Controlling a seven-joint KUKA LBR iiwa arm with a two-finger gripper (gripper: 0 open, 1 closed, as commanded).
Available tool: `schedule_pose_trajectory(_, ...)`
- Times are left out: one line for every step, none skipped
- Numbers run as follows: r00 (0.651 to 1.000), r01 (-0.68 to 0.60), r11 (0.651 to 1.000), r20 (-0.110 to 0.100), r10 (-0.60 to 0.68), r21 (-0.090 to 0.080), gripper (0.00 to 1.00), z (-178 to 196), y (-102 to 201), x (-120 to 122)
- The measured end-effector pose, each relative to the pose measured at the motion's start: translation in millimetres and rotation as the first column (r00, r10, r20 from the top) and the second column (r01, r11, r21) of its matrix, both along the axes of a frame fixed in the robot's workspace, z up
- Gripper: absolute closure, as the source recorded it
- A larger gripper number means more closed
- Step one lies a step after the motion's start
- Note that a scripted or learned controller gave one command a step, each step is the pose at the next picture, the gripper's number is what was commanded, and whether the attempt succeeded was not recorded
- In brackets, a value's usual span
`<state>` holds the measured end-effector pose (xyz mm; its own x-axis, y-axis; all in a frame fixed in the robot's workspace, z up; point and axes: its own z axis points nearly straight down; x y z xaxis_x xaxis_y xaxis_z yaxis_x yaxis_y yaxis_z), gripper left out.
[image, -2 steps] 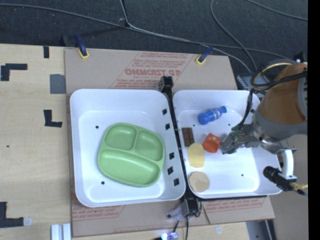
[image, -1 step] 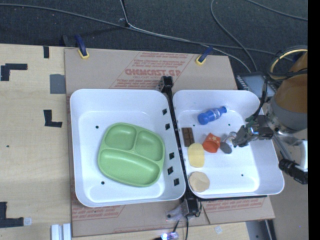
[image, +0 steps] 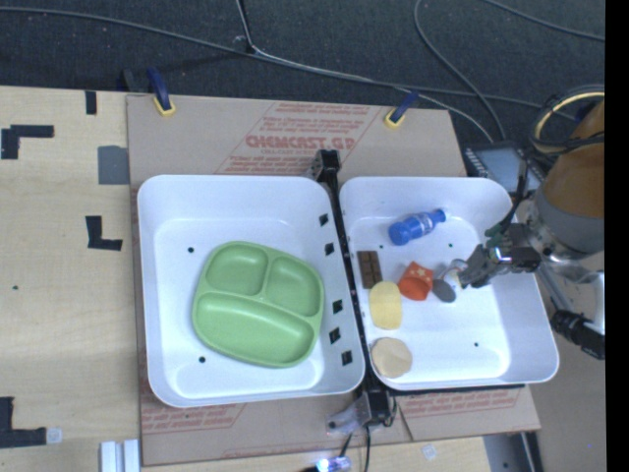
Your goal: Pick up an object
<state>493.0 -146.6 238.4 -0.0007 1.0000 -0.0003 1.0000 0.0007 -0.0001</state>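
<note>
In the right bin, the blue bottle lies flat, long axis running left-right, cap end toward the upper right. The gripper hovers beside an orange block; its finger state cannot be determined.

This was a robotics lab or test bench, not a home. Two white plastic bins sat side by side on a cardboard sheet w/ red print, fixed by blue-yellow clamps. Black cables ran loose over a dark carpet floor. The wood bench had black tape marks. An industrial robot arm reached in from the right. Small mixed items, e.g. a green divided plate, lay in the bins like test props.
</note>
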Motion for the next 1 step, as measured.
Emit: schedule_pose_trajectory(1.0, -0.005, 1.0, -0.001, 0.005, 0.001, 1.0, -10.8, 51.1, 11.4)
